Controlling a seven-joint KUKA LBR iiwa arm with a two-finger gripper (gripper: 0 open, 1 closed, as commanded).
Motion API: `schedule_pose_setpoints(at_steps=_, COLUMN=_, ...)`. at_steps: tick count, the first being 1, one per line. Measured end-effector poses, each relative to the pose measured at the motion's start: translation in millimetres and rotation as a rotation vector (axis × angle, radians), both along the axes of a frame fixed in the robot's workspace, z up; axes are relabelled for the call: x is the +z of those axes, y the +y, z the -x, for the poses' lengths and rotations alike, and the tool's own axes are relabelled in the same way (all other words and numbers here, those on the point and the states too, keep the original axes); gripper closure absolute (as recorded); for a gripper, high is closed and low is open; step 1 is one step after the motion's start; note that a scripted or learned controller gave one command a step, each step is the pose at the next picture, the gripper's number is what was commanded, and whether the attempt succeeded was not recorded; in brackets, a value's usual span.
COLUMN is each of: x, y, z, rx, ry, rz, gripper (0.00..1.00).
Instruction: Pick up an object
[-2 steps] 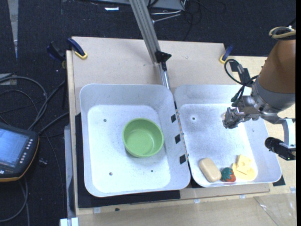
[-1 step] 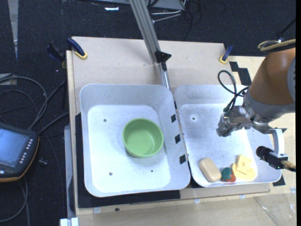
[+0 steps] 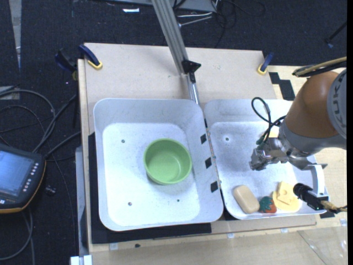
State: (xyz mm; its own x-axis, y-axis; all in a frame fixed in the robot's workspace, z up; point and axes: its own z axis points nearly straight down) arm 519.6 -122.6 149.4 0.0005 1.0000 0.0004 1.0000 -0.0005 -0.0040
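In the right bin, three small objects lie near the front edge: a tan oval piece, a small red and green item, and a yellow piece. My gripper hangs over the middle of that bin, just behind and above these objects, and I see nothing in it. The arm with its orange band comes in from the right. A green bowl sits upright in the middle of the left bin.
A grey metal pole slants down from the top to the back edge between the bins. Clamps hold the bench's back corners. A black cable loops beside the wrist. A tablet lies on the floor at the left.
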Motion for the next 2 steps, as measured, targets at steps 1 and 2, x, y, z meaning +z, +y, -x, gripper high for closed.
schedule_pose_setpoints(at_steps=1, x=-53, y=0, z=1, rx=0.001, ry=0.001, rz=0.000, gripper=0.00)
schedule_pose_setpoints(at_steps=2, x=-40, y=0, z=0, rx=0.000, ry=-0.004, rz=0.000, gripper=1.00)
